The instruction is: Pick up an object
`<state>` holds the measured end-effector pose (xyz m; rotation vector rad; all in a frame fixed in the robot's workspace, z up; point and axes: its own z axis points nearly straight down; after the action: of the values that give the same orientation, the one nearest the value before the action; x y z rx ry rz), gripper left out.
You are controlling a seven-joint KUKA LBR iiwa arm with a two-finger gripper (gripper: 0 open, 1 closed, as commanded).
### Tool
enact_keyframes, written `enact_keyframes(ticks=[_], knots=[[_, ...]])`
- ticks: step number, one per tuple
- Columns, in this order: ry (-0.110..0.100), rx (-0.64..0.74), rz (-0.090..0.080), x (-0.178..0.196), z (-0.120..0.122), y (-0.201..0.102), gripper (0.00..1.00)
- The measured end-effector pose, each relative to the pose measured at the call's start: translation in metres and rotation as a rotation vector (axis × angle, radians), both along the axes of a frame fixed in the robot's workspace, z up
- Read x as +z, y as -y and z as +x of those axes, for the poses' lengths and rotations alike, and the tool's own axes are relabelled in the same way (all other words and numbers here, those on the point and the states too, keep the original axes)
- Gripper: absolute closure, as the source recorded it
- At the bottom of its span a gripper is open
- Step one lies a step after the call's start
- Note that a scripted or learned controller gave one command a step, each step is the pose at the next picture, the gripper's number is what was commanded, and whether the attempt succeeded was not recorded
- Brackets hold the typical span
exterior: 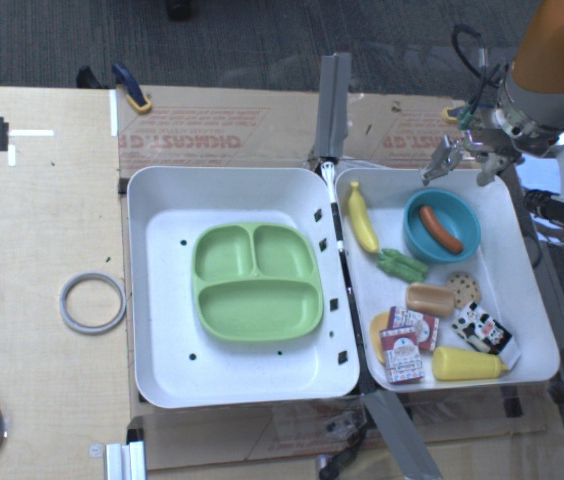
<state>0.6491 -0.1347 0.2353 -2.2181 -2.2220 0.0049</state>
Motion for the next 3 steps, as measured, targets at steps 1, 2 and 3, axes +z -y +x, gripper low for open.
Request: enact_keyframes(ticks=[1,2,3], knots=[[0.003,-0.156,0.0,-0.143,0.01,0.0,0.0],[0.002,-0.154,-0.004,-0.132,0.011,0.001,1.0],[-0.002,-0.068,0.0,-0.046,0.009,-0.065,1.0]])
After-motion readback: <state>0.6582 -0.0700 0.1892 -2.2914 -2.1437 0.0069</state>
